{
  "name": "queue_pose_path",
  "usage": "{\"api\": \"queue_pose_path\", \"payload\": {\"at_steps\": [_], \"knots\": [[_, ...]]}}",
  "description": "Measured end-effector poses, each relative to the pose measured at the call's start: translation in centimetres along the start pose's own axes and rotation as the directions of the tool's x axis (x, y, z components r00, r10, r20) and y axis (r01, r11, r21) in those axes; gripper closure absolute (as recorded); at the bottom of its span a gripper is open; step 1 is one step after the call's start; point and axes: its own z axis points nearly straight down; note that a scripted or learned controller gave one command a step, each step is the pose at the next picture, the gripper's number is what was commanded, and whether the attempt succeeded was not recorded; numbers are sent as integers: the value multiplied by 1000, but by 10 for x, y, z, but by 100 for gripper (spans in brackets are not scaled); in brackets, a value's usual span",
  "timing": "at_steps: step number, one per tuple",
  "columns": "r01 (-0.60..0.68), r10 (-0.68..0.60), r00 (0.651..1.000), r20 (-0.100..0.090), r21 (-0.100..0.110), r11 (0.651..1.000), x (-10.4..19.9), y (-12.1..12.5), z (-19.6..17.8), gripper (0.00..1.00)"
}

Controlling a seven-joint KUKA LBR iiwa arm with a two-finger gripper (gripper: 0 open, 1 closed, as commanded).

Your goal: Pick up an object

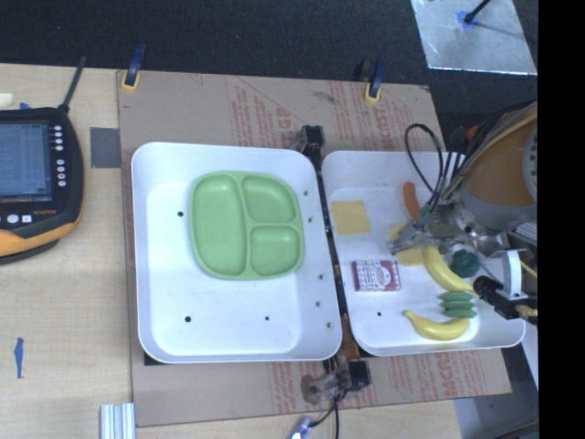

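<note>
While the grey arm with the orange band [498, 176] reached in from the right, its two-finger gripper [411, 236] was seen low over the right white bin [366, 327] — whether the fingers were spread or pressed together could not be told. Catalogued in that bin: a pale yellow square slice [350, 217], a small red-and-white packet [377, 275], two yellow bananas [437, 326], an orange carrot-like piece [411, 198]. A green divided plate [245, 224] was held by the left white bin [164, 337].
</note>
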Motion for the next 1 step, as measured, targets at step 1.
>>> {"api": "queue_pose_path", "payload": {"at_steps": [1], "knots": [[1,-1,1000,1,2,1000,-1,0,-10,100]]}}
